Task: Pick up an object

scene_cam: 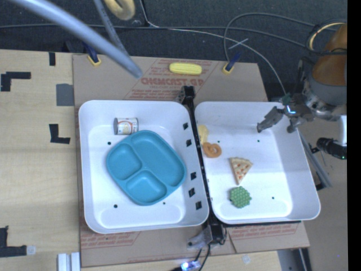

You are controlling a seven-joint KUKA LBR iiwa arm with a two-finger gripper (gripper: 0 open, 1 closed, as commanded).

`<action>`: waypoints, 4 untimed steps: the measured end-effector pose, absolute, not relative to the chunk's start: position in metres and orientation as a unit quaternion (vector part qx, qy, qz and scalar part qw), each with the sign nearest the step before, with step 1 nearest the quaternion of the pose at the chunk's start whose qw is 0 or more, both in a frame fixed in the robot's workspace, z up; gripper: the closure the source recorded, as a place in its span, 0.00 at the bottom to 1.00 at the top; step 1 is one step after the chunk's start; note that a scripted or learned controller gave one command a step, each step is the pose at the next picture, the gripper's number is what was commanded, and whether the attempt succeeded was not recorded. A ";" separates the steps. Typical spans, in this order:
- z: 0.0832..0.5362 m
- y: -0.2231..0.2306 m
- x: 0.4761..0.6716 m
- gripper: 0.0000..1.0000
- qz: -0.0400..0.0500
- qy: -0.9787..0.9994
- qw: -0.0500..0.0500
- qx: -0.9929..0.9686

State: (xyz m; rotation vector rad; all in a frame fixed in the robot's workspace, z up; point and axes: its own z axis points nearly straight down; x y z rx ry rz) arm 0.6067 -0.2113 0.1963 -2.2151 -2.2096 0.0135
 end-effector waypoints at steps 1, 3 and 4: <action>0.205 -0.211 0.610 0.00 0.001 -0.708 0.000 -0.707; 0.114 -0.209 0.600 0.00 0.002 -0.708 0.002 -0.706; 0.084 -0.208 0.601 0.00 0.001 -0.708 -0.001 -0.706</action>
